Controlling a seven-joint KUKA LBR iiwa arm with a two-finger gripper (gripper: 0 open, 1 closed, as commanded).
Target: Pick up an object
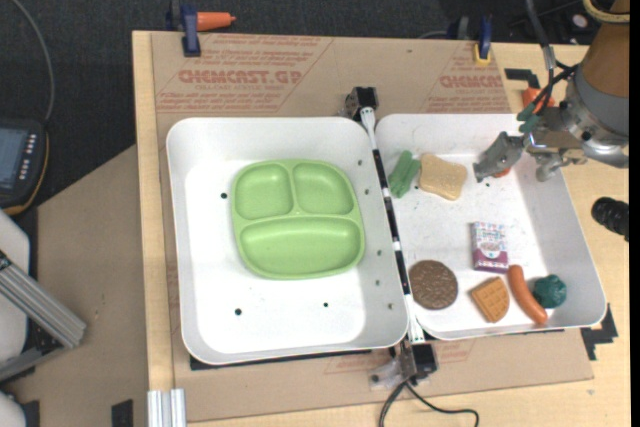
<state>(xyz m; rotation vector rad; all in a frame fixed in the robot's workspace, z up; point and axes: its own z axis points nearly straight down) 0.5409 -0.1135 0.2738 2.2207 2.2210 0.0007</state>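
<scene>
Bins sit side by side: the left bin [200, 215] holds a green divided plate [296, 219], the right bin [570, 215] a green piece [403, 172], tan bread slice [443, 176], brown cookie [433, 284], purple packet [489, 246], cracker [490, 298] and sausage [527, 294]. The gripper [520, 158] hangs above, just right of the bread; fingers apart, nothing between them.

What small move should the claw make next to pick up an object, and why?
Probably lower toward the tan bread piece. The claw hangs at the upper part of the right bin, holding nothing, and that piece lies nearest, apart from the green item.
</scene>
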